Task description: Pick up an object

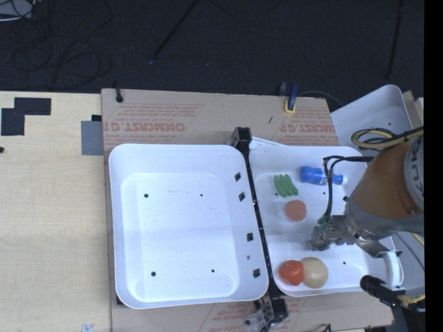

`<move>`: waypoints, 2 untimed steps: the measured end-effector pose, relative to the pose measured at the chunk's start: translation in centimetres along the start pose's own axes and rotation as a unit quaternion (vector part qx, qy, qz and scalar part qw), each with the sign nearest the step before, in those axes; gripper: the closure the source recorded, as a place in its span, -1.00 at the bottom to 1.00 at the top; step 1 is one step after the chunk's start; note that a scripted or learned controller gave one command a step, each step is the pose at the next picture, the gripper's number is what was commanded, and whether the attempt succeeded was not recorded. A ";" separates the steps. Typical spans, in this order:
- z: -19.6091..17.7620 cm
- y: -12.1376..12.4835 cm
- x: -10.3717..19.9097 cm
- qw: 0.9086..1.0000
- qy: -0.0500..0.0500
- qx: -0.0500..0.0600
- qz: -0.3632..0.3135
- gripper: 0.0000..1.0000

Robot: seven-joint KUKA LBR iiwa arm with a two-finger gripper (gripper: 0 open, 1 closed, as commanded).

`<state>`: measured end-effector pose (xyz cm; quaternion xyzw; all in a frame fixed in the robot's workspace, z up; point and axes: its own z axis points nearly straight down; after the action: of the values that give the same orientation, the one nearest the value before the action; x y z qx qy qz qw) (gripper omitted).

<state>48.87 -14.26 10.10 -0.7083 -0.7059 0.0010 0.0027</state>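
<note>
Surface [48, 206]: pale wood, partly covered by a printed cardboard sheet [180, 120] on which two shallow white bins sit side by side.

Left bin [124, 164]: white, with small dark dots on its floor.

Right bin [266, 192]: white, holding five items.
- Green ridged piece [284, 185], far-left part of the bin.
- Blue cylinder [315, 176], lying on its side just right of the green piece, at the far end.
- Flat reddish disc [295, 211], nearer than the green piece, towards the middle.
- Red rounded object [291, 272], near-left corner.
- Pale cream ball [315, 272], touching the red object on its right.

Arm [387, 185]: grey with an orange band, entering from the right, above the right bin.

Gripper [324, 235]: low over the right bin's floor, right of and nearer than the reddish disc, farther than the red object and cream ball, apart from all three. Jaws: whether wide or narrow cannot be told at this angle; nothing is seen between them.

Black clamp strip [250, 206]: runs along the seam between the two bins.
</note>
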 end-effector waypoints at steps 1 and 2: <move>0.1 0.0 0.0 1.000 0.000 0.000 0.001 -1.00; -27.2 1.9 -1.3 1.000 -0.004 -0.011 -0.003 -1.00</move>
<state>50.91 -15.68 37.25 -0.7064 -0.7078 -0.0040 -0.0076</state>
